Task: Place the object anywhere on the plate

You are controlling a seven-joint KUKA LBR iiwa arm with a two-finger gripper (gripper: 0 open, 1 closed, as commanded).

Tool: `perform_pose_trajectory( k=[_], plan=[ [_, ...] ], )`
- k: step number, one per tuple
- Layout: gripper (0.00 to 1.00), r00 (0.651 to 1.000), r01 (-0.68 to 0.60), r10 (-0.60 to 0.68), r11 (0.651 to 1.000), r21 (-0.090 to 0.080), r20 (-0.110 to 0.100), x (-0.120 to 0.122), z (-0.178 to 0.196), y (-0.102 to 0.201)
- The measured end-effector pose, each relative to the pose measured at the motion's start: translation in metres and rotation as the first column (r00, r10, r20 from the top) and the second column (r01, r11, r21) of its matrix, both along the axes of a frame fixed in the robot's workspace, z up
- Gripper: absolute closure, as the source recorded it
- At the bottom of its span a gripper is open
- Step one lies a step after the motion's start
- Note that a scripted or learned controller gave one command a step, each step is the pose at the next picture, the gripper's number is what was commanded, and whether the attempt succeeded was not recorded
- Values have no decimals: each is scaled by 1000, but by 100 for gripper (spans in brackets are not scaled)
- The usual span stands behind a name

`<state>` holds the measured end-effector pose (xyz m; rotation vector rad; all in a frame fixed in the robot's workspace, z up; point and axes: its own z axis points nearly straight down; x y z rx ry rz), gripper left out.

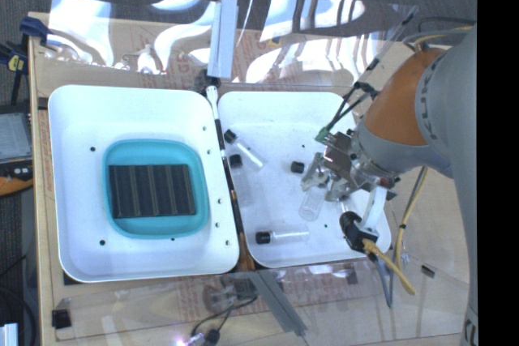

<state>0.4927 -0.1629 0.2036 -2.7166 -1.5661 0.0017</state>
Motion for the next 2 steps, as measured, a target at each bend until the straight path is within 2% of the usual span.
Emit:
perform_pose_trajectory(
  k=[1,2],
  plan=[
    [0,1000,0,0,1000,0,0,0,0,0],
    [0,997,72,-72,997,-3,2,-4,67,-32]
  ],
)
